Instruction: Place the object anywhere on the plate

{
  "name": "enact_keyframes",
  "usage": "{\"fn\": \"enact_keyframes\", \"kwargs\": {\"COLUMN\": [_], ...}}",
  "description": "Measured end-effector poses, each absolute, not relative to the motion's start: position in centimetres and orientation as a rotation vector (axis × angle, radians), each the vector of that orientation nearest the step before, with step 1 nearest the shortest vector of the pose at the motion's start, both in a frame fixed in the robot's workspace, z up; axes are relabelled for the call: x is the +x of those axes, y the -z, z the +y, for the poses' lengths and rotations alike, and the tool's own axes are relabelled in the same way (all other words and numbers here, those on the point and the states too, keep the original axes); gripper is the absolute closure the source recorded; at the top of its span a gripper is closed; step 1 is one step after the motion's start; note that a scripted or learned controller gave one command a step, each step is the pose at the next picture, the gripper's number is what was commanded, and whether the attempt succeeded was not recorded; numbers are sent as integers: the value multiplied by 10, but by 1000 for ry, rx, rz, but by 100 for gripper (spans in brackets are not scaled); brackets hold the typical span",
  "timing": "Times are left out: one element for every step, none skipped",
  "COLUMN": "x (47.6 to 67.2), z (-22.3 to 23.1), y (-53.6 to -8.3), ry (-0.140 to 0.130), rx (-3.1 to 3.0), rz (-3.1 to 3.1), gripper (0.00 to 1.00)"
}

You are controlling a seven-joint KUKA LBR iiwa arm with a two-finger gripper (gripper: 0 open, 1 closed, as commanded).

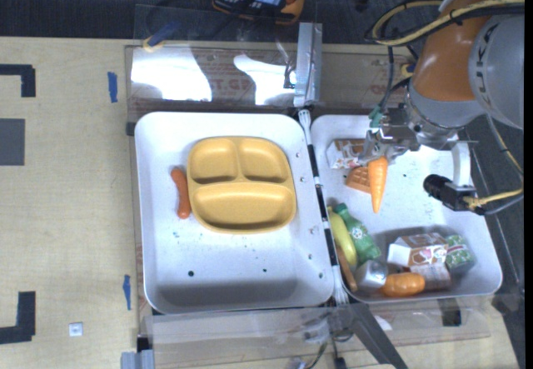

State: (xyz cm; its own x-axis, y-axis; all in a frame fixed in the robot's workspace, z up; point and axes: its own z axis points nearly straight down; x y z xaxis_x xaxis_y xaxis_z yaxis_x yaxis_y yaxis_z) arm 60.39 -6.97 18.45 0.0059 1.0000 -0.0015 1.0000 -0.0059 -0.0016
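The gripper (380, 151) clasps the thick top of an orange plastic carrot (377, 182), which hangs point-down over the right white bin (483, 234). The yellow three-compartment plastic plate (241, 183) sits in the left white bin (158, 259), well apart.

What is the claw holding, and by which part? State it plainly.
The claw holds the toy carrot by its wide top end; the carrot hangs point down above the right bin.
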Motion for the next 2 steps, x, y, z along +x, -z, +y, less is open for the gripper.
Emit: {"fn": "enact_keyframes", "kwargs": {"x": [613, 663], "z": [-52, 4], "y": [-185, -185], "ry": [0, 1], "rx": [-2180, -2307], "rz": [-2267, -2136], "gripper": [100, 100]}}
